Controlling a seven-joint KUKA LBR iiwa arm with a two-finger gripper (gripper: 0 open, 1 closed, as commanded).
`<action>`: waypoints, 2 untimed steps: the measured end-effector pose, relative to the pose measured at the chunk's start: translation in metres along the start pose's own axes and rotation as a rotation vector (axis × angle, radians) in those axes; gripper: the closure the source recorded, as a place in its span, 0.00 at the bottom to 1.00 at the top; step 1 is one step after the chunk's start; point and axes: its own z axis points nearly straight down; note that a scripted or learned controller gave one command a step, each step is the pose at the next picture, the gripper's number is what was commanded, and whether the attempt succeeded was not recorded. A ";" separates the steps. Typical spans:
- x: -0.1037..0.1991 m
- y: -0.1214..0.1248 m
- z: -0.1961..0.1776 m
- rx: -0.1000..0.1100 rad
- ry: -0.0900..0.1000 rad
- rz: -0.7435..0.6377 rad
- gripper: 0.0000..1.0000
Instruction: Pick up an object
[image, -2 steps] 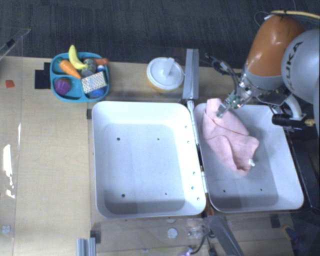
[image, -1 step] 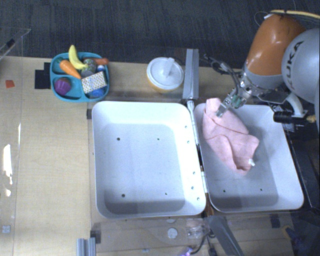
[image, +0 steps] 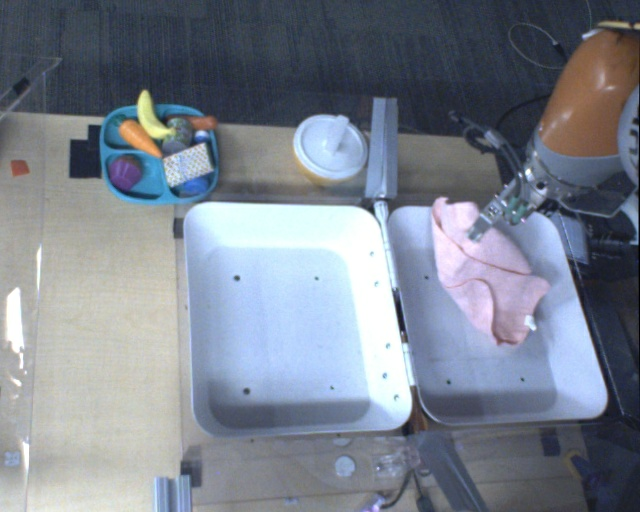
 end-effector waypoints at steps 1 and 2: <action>0.003 0.006 0.035 0.004 0.007 -0.032 1.00; 0.002 0.033 -0.008 0.001 0.002 0.183 1.00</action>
